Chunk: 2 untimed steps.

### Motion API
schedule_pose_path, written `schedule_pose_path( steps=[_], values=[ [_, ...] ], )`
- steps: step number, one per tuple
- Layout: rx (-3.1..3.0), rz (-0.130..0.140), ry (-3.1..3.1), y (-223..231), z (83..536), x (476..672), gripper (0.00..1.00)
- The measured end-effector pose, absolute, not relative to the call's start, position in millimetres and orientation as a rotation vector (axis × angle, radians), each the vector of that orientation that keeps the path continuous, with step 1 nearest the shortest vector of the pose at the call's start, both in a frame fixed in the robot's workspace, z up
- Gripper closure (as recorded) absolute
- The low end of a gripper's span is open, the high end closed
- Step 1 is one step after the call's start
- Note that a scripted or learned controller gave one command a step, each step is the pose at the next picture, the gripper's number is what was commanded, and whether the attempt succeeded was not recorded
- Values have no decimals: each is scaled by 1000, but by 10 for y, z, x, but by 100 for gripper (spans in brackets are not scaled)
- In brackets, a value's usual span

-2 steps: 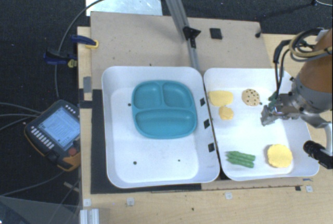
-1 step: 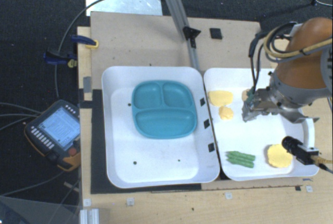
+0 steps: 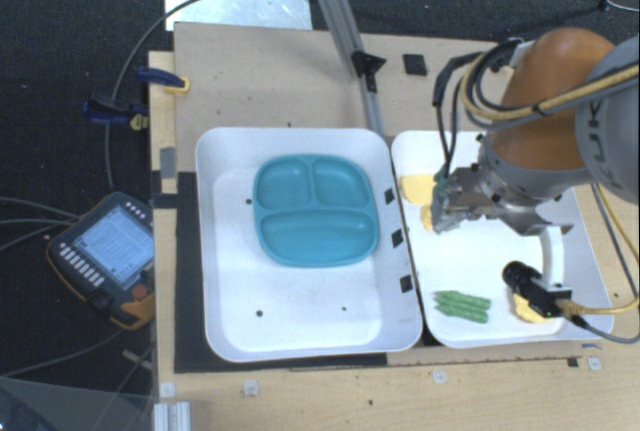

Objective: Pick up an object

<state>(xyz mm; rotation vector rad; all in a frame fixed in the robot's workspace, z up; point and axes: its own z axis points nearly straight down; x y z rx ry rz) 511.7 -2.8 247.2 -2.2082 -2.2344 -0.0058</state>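
Green beans (image 3: 461, 305) lie at the right bin's (image 3: 420, 249) front. Farther back, our gripper (image 3: 447, 211) hovers over a yellow piece (image 3: 417, 187) by the left wall; we cannot tell its state. Closing off-centre might nudge it aside.

Grey arm (image 3: 610, 109), orange band (image 3: 555, 69), black cables (image 3: 470, 84), metal end effector (image 3: 450, 204)
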Motion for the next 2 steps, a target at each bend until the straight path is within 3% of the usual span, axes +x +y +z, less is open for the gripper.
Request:
schedule_pose_path(
  steps=[2],
  values=[
    [-2209,-5,-2232,920,2438,5053,100]
  ],
)
